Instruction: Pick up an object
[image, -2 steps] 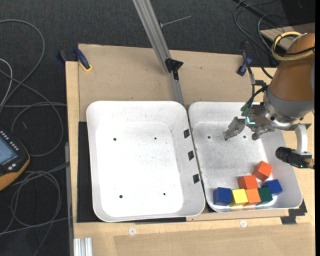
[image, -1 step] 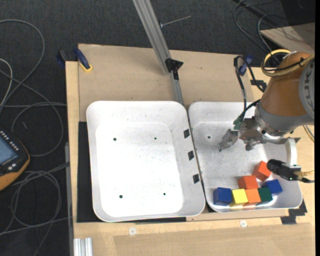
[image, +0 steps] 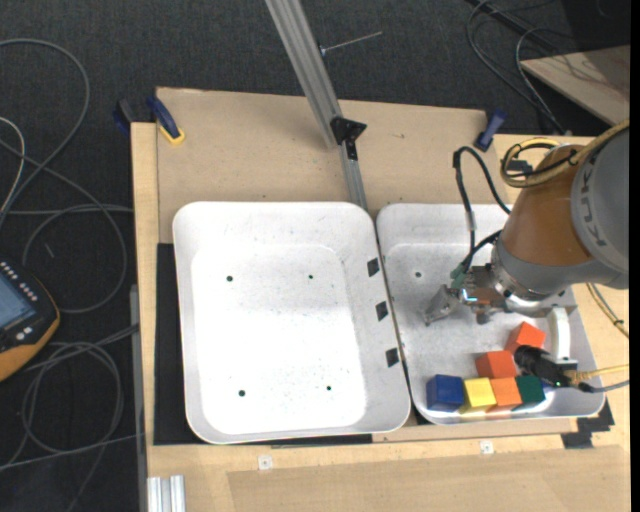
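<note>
Scanning from the left, I see two white bins on the table (image: 250, 120): the left bin (image: 200, 400), then the right bin (image: 400, 235). My claw (image: 455, 300) hangs above its middle, fingers spread, gripping nothing. Five blocks cluster beyond it in the near right corner: blue block (image: 445, 391), yellow block (image: 479, 393), two orange blocks (image: 497, 364), green block (image: 530, 388).

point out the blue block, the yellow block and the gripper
blue block (image: 446, 391), camera view, on its top face
yellow block (image: 480, 393), camera view, on its top face
gripper (image: 437, 310), camera view, midway between its fingertips, above the right bin's floor
</note>
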